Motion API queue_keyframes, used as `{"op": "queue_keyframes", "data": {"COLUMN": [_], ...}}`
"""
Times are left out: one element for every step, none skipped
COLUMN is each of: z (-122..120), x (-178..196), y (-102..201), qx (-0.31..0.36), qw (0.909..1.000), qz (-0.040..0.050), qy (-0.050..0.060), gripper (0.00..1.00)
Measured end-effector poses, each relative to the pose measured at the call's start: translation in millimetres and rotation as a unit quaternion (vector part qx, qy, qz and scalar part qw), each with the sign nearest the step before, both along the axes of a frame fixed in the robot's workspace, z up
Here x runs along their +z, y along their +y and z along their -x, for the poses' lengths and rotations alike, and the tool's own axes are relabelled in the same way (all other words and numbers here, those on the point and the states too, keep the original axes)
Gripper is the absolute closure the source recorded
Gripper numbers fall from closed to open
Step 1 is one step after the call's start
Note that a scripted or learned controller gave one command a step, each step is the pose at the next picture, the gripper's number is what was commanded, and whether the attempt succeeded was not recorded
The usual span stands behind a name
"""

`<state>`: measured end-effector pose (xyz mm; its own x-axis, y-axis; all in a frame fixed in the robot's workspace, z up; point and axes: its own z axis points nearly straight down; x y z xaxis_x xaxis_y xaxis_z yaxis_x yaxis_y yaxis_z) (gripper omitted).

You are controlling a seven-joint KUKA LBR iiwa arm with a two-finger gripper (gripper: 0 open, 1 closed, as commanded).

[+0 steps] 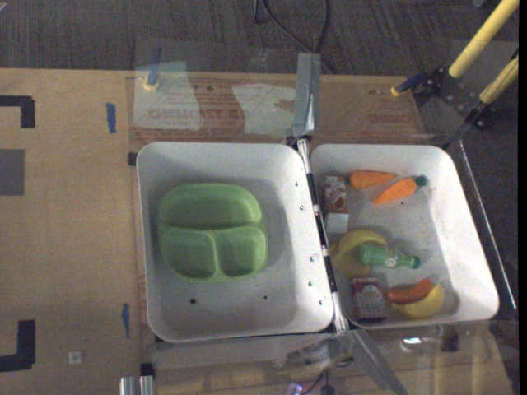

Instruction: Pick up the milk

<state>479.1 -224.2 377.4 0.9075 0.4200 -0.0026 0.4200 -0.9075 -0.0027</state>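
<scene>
Boxy red carton (368, 297) near curved yellow banana (426, 304) in glossy white bin (478, 237); pincer state untellable.

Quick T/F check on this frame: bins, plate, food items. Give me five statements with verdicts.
1. The green plate lies in the left bin. True.
2. The green plate has three compartments. True.
3. Both carrots lie in the left bin. False: the two carrots lie at the far end of the right bin.
4. The green bottle stands upright. False: it lies on its side, partly over a banana.
5. Two small red-and-white cartons lie along the right bin's left wall. True; the print is too small to read which one is the milk.
</scene>
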Motion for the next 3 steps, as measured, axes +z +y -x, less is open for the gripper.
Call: {"op": "queue_keyframes", "data": {"z": [0, -14, -13], "x": [-58, -245, -236], "y": [42, 115, 113], "qx": [0.056, -0.069, -0.072], "qw": [0.9984, 0.9976, 0.9974], "qz": [-0.0004, -0.0006, -0.0006], "qy": [0.0, 0.0, 0.001], "gripper": [0.0, 0.0, 1.0]}}
